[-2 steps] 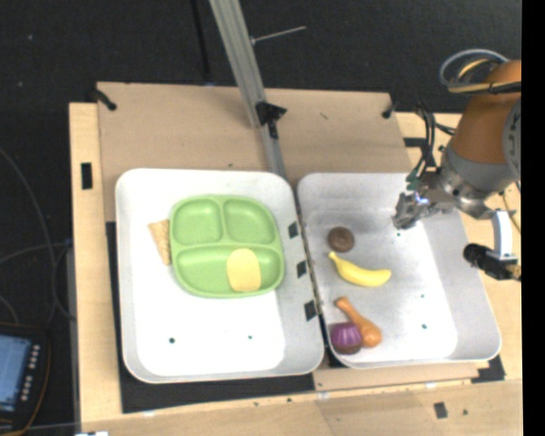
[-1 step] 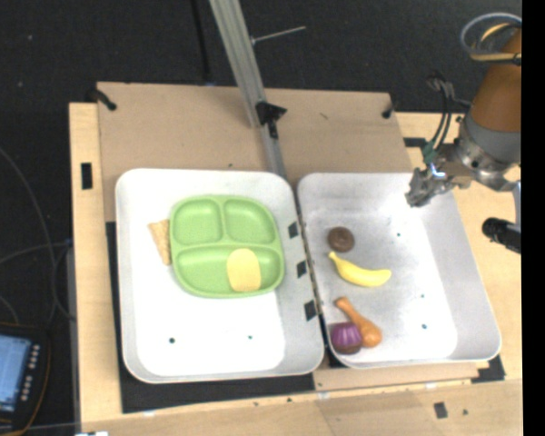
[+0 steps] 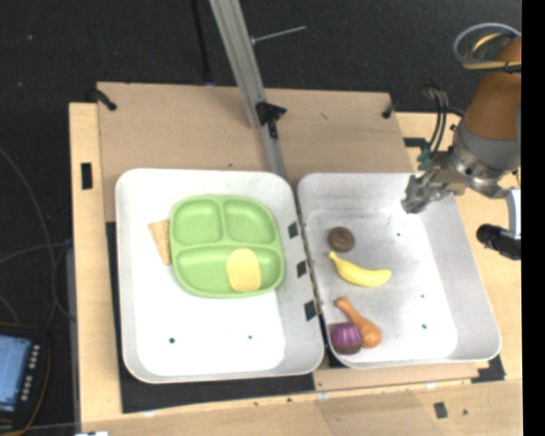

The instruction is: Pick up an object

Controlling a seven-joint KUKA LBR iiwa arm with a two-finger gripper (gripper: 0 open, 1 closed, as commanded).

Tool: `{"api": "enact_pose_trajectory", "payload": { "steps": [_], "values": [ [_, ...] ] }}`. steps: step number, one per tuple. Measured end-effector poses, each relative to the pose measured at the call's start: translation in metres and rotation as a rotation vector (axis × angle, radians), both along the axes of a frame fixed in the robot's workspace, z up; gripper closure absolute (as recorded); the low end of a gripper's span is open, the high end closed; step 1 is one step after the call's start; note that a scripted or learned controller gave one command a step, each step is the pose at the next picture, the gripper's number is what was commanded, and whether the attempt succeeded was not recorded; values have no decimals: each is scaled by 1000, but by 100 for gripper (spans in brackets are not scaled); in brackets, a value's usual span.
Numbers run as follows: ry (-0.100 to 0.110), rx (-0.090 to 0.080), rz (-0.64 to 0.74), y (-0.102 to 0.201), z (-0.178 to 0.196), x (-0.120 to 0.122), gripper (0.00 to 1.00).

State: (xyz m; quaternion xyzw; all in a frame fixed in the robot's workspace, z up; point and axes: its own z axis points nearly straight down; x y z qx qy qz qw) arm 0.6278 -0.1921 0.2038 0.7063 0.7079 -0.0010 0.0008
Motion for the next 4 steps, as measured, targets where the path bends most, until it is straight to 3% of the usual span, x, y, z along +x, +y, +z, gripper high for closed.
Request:
{"api": "enact_pose_trajectory", "payload": {
  "steps": [2, 4],
  "values": [
    [-3, 3, 4, 90, 20, 9, 100],
    [-3, 4, 6, 204, 39, 25, 100]
  ]
}}
